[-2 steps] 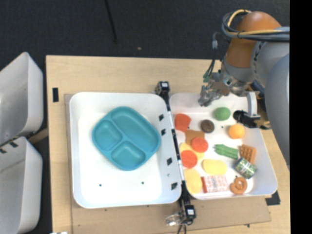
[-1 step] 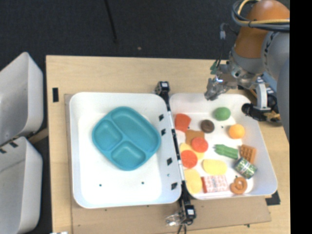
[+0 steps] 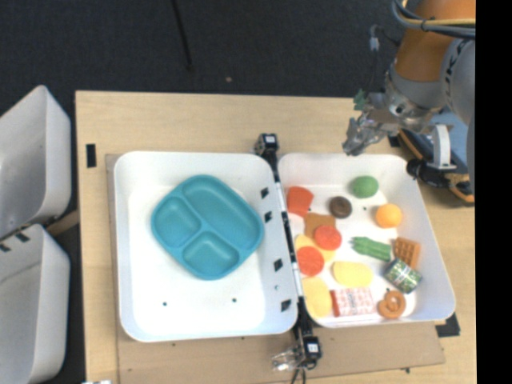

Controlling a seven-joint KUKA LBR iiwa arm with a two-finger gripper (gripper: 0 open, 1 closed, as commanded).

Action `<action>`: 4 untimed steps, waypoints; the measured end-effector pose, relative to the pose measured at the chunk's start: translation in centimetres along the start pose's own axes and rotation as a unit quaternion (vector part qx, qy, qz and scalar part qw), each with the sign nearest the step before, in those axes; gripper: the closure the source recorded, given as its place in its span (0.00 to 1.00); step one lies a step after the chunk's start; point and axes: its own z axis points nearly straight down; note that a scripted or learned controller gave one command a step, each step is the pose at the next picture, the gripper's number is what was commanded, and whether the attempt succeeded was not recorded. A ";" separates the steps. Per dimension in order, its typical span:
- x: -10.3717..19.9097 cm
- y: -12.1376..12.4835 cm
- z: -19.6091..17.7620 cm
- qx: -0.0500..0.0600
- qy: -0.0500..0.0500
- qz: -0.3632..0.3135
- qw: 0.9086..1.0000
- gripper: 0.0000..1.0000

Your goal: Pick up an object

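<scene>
The gripper [image 3: 358, 138] hangs over the far edge of the right bin [image 3: 436, 250] with nothing in it, and I cannot tell how it is set, while the green ball [image 3: 364, 186] sits just below it near the bin's far wall.

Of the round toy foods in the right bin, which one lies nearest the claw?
The green ball, at the bin's far side just below the claw. The brown ball and orange ball lie farther toward the camera.
</scene>
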 end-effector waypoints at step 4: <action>17.4 -5.5 1.1 0.003 0.001 -0.001 1.000 1.00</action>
